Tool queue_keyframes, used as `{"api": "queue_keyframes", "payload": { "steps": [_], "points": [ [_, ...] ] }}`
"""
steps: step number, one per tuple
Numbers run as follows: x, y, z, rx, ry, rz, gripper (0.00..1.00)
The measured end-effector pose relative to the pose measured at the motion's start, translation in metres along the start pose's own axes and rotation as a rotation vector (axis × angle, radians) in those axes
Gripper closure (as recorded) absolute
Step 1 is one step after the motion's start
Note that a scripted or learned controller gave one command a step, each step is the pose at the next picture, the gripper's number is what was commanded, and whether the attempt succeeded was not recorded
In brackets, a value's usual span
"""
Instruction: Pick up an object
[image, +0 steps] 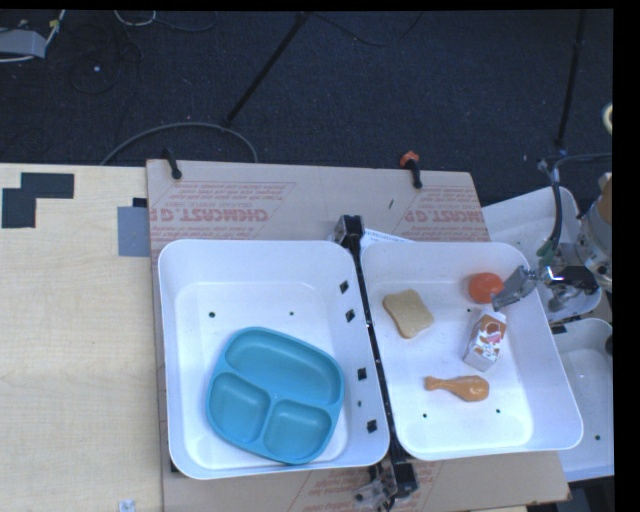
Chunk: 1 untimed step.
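Observation:
The right bin (560, 420) holds a tan bread slice (408, 313), an orange ball (485, 287), a small white and red carton (486, 341) standing tilted, and a brown drumstick (459, 386). My gripper (538, 287) hangs over the bin's right rim, just right of the orange ball and above the carton. It is open, and one grey finger (514, 287) reaches towards the ball with nothing between the fingers.
In the left bin (180, 300) lies a blue divided plate (274, 393). A black divider (362, 340) runs between the bins. White cloth and cables (560, 210) lie to the right, and a cardboard sheet (300, 205) sits under the bins.

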<state>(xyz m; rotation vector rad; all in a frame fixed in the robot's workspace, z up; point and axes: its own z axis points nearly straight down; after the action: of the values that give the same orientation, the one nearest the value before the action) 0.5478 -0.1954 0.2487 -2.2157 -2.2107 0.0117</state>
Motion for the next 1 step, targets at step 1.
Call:
{"api": "queue_keyframes", "payload": {
  "steps": [1],
  "points": [
    [0.0001,0.0023,-0.0064,-0.012,-0.003,-0.002,0.0]
  ]
}}
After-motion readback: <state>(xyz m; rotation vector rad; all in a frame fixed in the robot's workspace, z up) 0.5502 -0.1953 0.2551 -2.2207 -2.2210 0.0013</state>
